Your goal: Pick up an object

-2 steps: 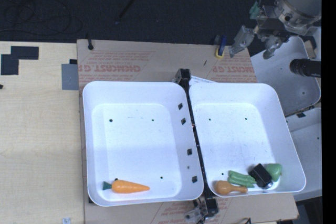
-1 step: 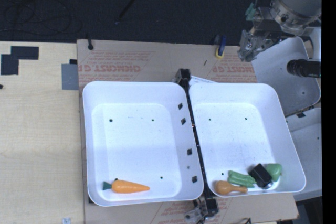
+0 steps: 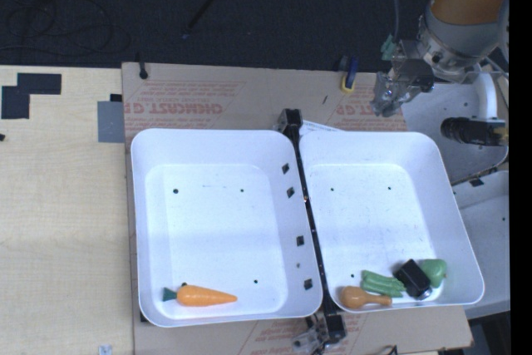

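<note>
Gripper [image 3: 389,100] hangs above the bench beyond the far edge of the right bin [image 3: 453,204], up by its back right corner and well apart from everything I might want to grab. From my seat I see nothing between its tips, and at this angle and size I cannot tell how it is set, so I will not guess.

Nothing of the pick looks done, as far as I can judge. The carrot [image 3: 205,295] lies flat in the left bin [image 3: 150,204], close to the near wall toward the left corner, alone there. In the right bin the other things crowd the near right corner: a tan pear-shaped piece [image 3: 362,298], a green pod [image 3: 381,283] just beside it, a small black block [image 3: 413,278] leaning against both the pod and a green lump [image 3: 434,269].

So the whole job is left: choose a target, travel over it, descend, close, lift. I reckon the carrot is the easier choice, lying clear of neighbours, though near the wall.
</note>
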Motion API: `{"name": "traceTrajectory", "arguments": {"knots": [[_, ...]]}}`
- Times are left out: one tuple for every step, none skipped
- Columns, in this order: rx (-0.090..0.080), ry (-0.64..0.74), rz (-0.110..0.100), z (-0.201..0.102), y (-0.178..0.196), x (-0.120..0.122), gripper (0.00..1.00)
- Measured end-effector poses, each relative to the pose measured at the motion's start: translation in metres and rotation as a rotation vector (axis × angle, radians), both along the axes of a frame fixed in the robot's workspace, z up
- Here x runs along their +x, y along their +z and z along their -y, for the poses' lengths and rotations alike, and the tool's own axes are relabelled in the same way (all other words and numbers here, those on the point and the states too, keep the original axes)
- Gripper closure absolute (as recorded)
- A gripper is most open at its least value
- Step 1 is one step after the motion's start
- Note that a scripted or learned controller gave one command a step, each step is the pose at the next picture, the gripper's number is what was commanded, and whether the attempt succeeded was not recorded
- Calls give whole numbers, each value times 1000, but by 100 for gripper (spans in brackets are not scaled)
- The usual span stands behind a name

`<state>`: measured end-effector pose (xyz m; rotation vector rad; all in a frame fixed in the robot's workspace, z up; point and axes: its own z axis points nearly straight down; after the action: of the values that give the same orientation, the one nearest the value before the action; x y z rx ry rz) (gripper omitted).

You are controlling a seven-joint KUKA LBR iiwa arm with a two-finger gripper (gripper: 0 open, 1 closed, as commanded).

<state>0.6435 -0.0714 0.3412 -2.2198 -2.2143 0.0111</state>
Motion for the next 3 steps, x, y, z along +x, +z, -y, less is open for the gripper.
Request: {"name": "traceTrajectory", "arguments": {"knots": [[2,6,4,-45,-20,0,100],[1,5,3,-73,-51,0,100],[2,10,8,-152,-37,0,100]]}}
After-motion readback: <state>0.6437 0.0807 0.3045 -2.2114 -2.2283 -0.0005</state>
